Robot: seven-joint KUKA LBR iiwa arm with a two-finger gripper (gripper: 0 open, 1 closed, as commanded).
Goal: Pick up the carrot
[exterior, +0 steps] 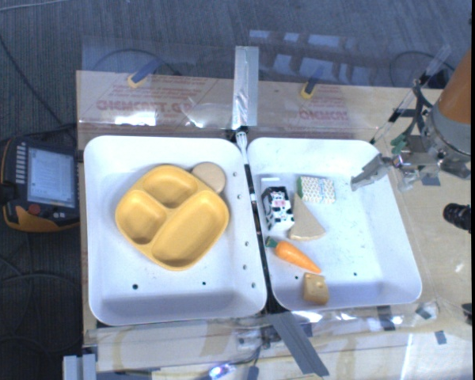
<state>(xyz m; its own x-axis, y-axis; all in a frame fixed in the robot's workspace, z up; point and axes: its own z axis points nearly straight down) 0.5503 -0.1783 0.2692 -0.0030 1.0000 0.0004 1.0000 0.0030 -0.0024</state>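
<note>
camera view | carrot [294, 255] is seen low in the right bin [380, 283], near its left wall | gripper [372, 172] is held well apart, up right | finger state cannot be told | bread cube [315, 289] might be bumped, being close

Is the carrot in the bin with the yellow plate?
No, the carrot lies in the right bin; the yellow plate sits in the left bin.

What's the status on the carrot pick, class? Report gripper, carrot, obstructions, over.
Gripper above right bin's upper right, nothing seen between its fingers. Carrot lies at the bin's left side, ungrasped. Wedge just above it, yellow block just below.
</note>
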